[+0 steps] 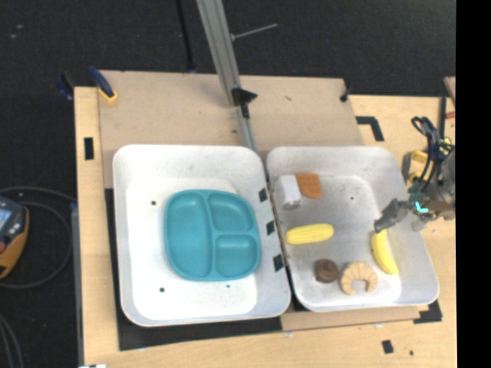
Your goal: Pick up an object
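Observation:
The right bin (345, 159) holds several food toys. A yellow corn cob (309, 234) lies in the middle, and a yellow banana (384, 253) lies at the right. A brown round piece (327, 271) and a tan croissant (359, 277) sit near the front wall. A white block (288, 191) and an orange piece (309, 185) rest at the back left. My gripper (386, 218) reaches in from the right edge, low over the bin floor just above the banana's upper end. Nothing shows between its fingers.
The left bin (138, 167) holds a teal divided plate (212, 233). A grey metal post (222, 44) slants up from the bench behind the bins. Cables and the arm's wrist (430, 182) crowd the right edge.

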`<state>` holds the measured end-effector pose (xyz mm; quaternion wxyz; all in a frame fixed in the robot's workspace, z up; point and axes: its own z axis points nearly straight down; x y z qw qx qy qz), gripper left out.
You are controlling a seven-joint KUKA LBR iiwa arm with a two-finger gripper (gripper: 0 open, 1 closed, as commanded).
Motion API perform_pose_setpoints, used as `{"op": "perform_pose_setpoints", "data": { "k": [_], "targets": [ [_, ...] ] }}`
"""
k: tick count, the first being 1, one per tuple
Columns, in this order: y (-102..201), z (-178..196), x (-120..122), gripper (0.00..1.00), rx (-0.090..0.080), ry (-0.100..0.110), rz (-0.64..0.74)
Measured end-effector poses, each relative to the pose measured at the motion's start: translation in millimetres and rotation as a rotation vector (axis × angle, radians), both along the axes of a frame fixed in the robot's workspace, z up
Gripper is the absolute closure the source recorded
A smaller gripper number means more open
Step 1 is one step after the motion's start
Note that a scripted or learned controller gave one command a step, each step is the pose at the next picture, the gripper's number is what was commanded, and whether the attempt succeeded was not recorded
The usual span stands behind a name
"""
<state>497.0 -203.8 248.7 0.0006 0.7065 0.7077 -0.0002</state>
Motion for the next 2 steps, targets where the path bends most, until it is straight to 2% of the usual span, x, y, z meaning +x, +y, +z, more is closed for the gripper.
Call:
{"op": "perform_pose_setpoints", "data": {
  "k": [1,2],
  "targets": [
    [0,1,0,0.00,0.000,-0.001,0.000],
    [-9,-46,-3,0.00,0.000,0.003,-0.002]
  ]
}}
